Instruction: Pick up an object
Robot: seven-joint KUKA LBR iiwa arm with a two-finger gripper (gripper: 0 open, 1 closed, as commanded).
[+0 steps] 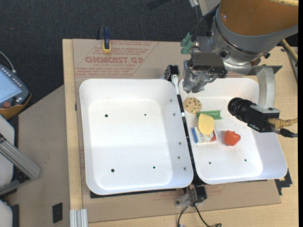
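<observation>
Near edge of bench: a small black clip with trailing cable (196, 195) sits at the front where the two bins meet.

Left shallow white plastic bin (94, 174): four small dark holes show in its floor.

Right shallow white plastic bin (265, 171): holds all the loose items, clustered toward its left half. Nearest the front is a small flat packet printed blue, white and red (203, 137), close to the dividing wall. A pale yellow rounded block (206, 124) lies on top of that packet, overlapping its upper part. Just right of both, apart from them, a small red-orange tomato-like object (231, 138). Behind the yellow block, touching its far end, a green flat strip (211, 113). Further back and left, a round tan cracker-like disc with dark dots (192, 105), near the dividing wall.

A black cylindrical camera unit on a white bracket (247, 111) hangs over the right bin, right of the green strip.

Far side: the grey two-finger gripper (193, 85) hangs just behind the tan disc, above the bin's far-left corner. Fingers point down; nothing is seen between them. Whether the jaws are released or clenched: cannot tell. Orange-banded arm (258, 8) fills the upper right.
</observation>
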